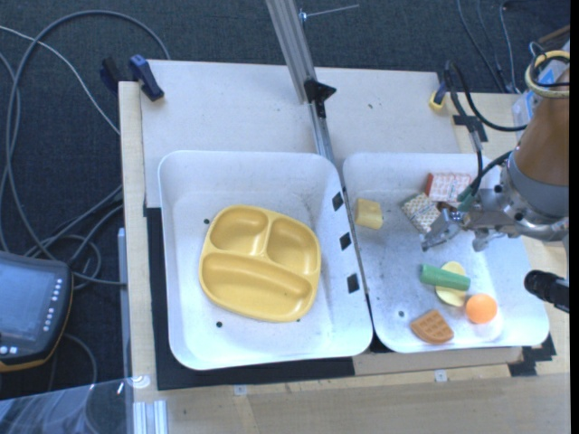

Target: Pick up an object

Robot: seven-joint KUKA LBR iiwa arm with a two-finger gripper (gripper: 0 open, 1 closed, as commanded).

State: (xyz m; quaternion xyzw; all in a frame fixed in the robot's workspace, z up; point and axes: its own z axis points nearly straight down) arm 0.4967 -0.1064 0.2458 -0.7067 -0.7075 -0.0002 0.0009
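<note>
Beside claw [441, 234], fingers spread, nothing held: flat checkered packet [421, 211], tan-white, in right bin [391, 283]

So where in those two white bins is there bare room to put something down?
Left bin: bare rim around the yellow divided plate. Right bin: open floor between the yellow block and the waffle piece. It is crowded by the gripper and the orange ball.

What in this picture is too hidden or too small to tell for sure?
- Pincer: small and dark in the camera view; whether it is open or shut cannot be made out.
- Red-and-white packet: its right part sits behind the arm.
- Arm: cut off by the right edge.
- Yellow piece: partly under the green stick; shape unclear.
</note>
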